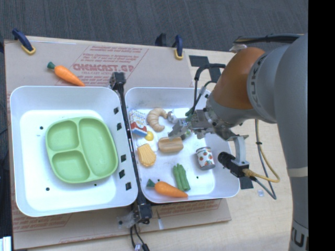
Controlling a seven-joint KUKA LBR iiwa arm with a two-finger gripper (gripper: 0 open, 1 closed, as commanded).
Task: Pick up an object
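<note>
Camera view, near edge first: a carrot (168, 189) lies at the front of the right bin (224, 191), with a green bean pod (181, 177) just behind it, long axis running front to back. A small can (204, 158) stands to the right. Mid-bin, a bread roll (170, 145) lies with its long axis across the bin, left to right. The gripper (181, 129) sits just beyond and slightly right of the roll, close above it; nothing is seen between its fingers, and whether they are spread or closed cannot be told. Judgement: the roll is the nearest candidate, lying toward the front from the jaws. Farther back lies a croissant (156, 118).
</note>
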